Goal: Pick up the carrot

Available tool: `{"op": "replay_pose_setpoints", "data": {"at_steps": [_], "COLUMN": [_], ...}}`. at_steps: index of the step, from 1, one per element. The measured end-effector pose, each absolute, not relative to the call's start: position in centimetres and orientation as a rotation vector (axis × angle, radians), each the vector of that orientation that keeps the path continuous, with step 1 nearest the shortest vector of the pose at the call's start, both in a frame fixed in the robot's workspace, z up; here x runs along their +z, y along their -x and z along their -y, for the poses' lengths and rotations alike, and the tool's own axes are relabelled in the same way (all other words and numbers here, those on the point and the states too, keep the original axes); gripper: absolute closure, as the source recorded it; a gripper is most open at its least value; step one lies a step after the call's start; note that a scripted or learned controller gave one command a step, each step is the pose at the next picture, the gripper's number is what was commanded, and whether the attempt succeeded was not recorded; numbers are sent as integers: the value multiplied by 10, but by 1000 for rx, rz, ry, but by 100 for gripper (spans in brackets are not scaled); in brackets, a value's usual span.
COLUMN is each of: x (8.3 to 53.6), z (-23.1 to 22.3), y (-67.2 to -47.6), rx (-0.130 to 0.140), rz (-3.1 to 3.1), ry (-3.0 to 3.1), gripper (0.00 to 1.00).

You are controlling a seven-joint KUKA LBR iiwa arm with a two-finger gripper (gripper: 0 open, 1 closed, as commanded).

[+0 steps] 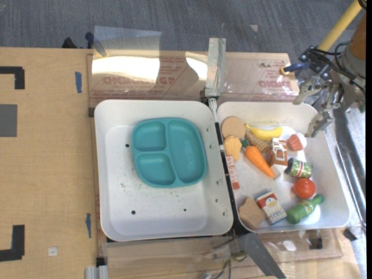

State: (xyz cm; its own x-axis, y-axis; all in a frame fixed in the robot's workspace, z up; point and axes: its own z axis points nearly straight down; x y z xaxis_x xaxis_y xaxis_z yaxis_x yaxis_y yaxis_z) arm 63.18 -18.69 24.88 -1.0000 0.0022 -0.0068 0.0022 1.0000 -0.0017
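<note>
The orange carrot (pixel 260 160) lies tilted in the right bin (pixel 337 173), left of the bin's middle, with its green top toward the upper left. It rests among other toy foods. My gripper (pixel 310 112) hangs over the bin's upper right corner, well up and to the right of the carrot. Its two fingers stand apart, open, and hold nothing.
Around the carrot lie a banana (pixel 264 132), a corn cob (pixel 233 147), a small carton (pixel 279 153), a can (pixel 299 168), a tomato (pixel 304 188), a green bottle (pixel 302 211) and a box (pixel 271 207). The left bin (pixel 110 173) holds a teal divided plate (pixel 168 151).
</note>
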Motion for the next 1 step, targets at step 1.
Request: {"op": "replay_pose_setpoints", "data": {"at_steps": [1], "x": [159], "z": [127], "y": [-589], "rx": [5], "rz": [-3135], "ry": [219], "gripper": [0]}}
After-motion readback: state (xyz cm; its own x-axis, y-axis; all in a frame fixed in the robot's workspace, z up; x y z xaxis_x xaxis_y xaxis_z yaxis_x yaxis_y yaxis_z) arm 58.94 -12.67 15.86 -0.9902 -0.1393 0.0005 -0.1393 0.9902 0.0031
